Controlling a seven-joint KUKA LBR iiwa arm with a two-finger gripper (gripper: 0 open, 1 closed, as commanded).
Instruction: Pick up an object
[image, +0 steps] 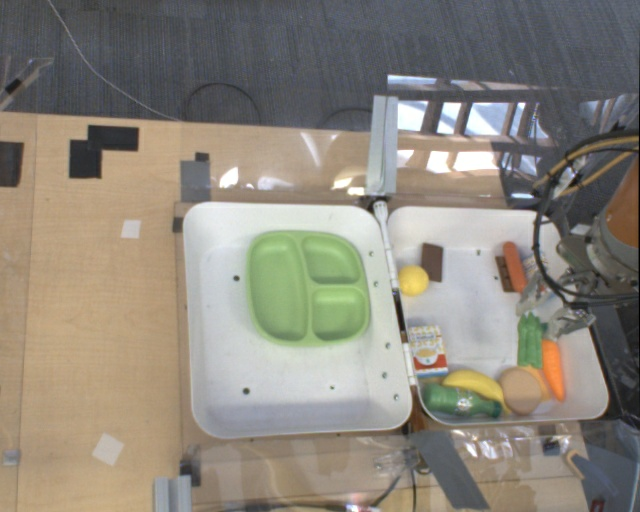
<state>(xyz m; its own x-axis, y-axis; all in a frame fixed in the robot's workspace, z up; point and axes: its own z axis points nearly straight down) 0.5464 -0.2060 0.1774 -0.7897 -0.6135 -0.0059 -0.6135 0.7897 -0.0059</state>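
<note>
The left bin (215, 400) is the biggest thing on the bench, well off to the far side from the gripper (552, 305), and it carries a green divided plate (305, 288). The right bin (470, 310) is the one the gripper hangs over, near its arm-side wall. How the gripper is set I cannot tell from here; nothing appears to be caught in it.

The pickable pieces crowd the near end of that bin. Just below the gripper lies a green vegetable (528, 340), with an orange carrot (552, 368) tight beside it, and a tan round piece (520, 390) below those. Further from the gripper, along the near wall, sit a banana (474, 382) and a dark green item (460, 403), then a small printed carton (427, 350). A reddish sausage-like piece (512, 265) lies just beyond the gripper, a yellow lemon (413, 281) and a small brown block (431, 259) well across the bin.

I judge this to be the approach: hovering, nothing lifted. The likely target is the green vegetable. The next move would need a straight descent over it, keeping clear of the carrot pressed alongside.
</note>
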